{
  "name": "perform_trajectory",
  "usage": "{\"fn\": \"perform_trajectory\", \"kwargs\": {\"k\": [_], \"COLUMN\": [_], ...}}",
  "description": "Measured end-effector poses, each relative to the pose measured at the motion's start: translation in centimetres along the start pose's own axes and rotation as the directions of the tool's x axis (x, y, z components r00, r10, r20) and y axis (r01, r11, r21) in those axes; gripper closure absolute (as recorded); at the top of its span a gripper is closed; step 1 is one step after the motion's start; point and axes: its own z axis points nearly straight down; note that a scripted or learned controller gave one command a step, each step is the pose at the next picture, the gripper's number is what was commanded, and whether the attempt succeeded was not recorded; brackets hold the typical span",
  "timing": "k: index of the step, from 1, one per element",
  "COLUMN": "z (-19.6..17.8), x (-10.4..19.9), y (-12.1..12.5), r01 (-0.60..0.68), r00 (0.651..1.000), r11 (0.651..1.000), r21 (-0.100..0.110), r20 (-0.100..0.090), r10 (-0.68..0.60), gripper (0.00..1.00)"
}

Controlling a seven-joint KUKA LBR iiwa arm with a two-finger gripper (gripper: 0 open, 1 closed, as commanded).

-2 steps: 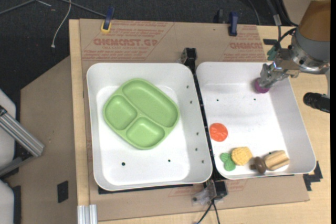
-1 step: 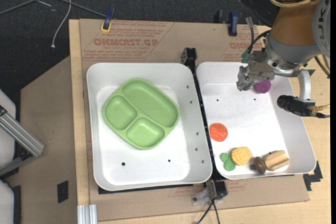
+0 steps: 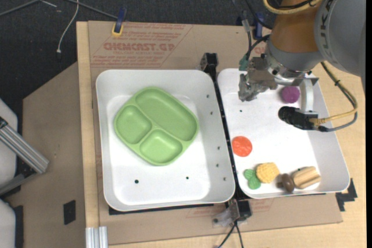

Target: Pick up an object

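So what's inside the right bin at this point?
The right bin holds a purple object partly covered by the arm, an orange-red disc, a yellow corn piece with green and a brown-and-tan object. The tool hangs over its far end, hiding the floor beneath.

2 white bins point(image 3: 116, 183). 1 green tray point(image 3: 156, 125). 1 purple ball point(image 3: 290, 93), 1 orange disc point(image 3: 242, 146), 1 yellow corn point(image 3: 267, 171), 1 green piece point(image 3: 251, 179), 1 wooden piece point(image 3: 299, 178).
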Motion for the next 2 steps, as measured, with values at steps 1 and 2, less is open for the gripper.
{"fn": "perform_trajectory", "kwargs": {"k": [1,2], "z": [0.8,0.8], "x": [5.0,9.7], "y": [0.7,0.3], "r01": [-0.001,0.0], "r00": [1.0,1.0], "r11": [1.0,1.0], "r21": [-0.002,-0.002], "r20": [0.001,0.0], "r10": [0.001,0.0], "gripper": [1.0,1.0]}}
